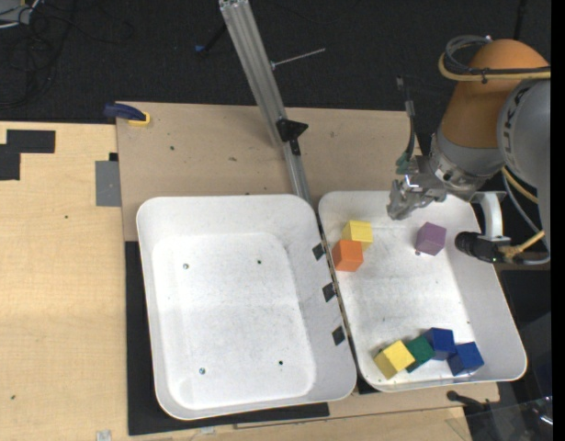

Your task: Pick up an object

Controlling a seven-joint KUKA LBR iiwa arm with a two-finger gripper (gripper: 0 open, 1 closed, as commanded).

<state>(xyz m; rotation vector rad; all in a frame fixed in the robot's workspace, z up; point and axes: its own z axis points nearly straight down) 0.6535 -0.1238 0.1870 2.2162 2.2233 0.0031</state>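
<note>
Purple cube (430, 238) sits in the right bin (429, 312), upper part, standing alone and well apart from the other blocks, so I take it as the likeliest target. Gripper (403, 202) hangs near the bin's back rim, just up and left of that cube, nothing between its fingers; I cannot tell whether they are open or closed, too small and dark. My read: approach step, no grasp yet. Next move calls for a shift toward the purple cube, then a straight descent over it. Yellow cube (360, 232) and orange cube (347, 255) touch each other close to the divider side, a worse pick. Cluster at the front rim: yellow block (393, 357), green block (420, 350), two blue blocks (453, 350), packed tight, little finger room. Open floor mid-bin. Left bin (231, 306) holds no blocks. Slanted metal rail (264, 85) stands behind the bins, clear of the arm.
</note>
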